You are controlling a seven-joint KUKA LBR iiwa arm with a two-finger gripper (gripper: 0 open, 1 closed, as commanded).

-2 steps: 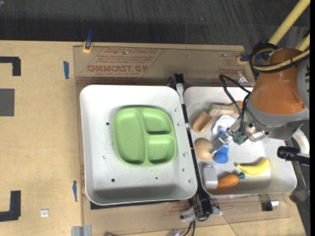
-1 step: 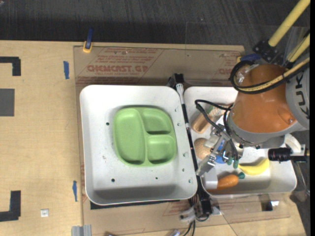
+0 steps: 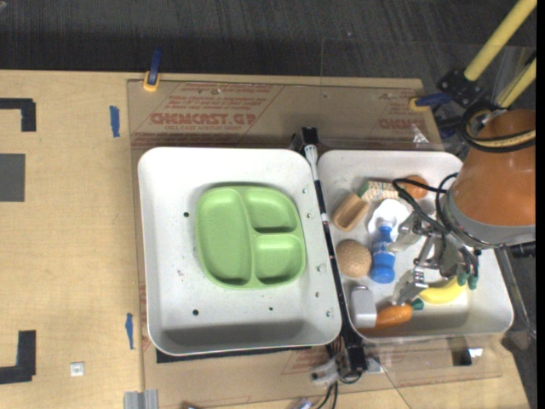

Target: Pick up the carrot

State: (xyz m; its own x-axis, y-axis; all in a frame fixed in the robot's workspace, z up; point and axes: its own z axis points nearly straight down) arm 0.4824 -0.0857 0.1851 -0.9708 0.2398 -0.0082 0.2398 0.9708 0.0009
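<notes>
- Two white bins on worktop; red "CHEMCAST" print on sheet point(image 3: 204, 118) behind them.
- Carrot point(image 3: 393, 315) in right bin point(image 3: 490, 309), just below gripper point(image 3: 415, 284).
- Gripper state: cannot tell.

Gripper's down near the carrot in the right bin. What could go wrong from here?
1. The carrot lies against the bin's near wall, so a finger may hit the wall instead of closing round it.
2. The banana sits right beside the gripper; it might get pinched or shoved along.
3. The blue bottle and brown ball crowd the left side, so a nudged carrot could wedge under them.
</notes>
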